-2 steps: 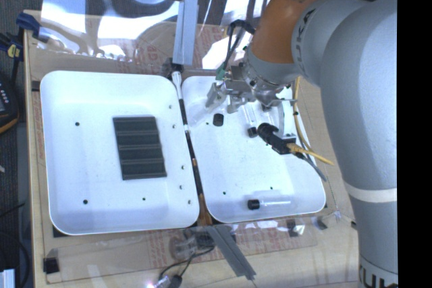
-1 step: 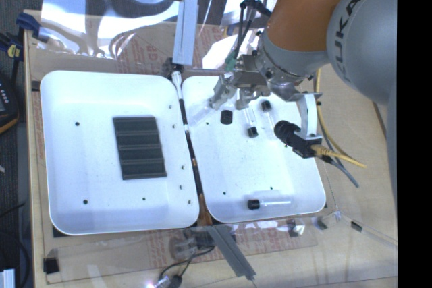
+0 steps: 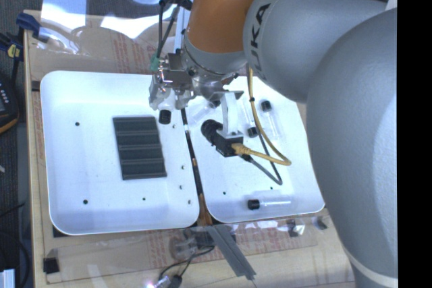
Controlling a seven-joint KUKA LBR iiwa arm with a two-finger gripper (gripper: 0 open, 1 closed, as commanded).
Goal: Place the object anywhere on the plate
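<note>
Since it looks stiff and light, the dark ribbed rectangular plate [image 3: 139,147] lies mid left bin [image 3: 67,212]; gripper [image 3: 169,99] opening cannot be told.

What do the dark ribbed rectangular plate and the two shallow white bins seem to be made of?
Dark ribbed rectangular plate: probably matte plastic or rubber; dull grey, moulded ridges, no shine. Shallow white bins: likely smooth moulded plastic; rounded corners, soft sheen.

Glossy white plastic bins [image 3: 88,206]; ribbed, matt dark plate [image 3: 139,147].
</note>
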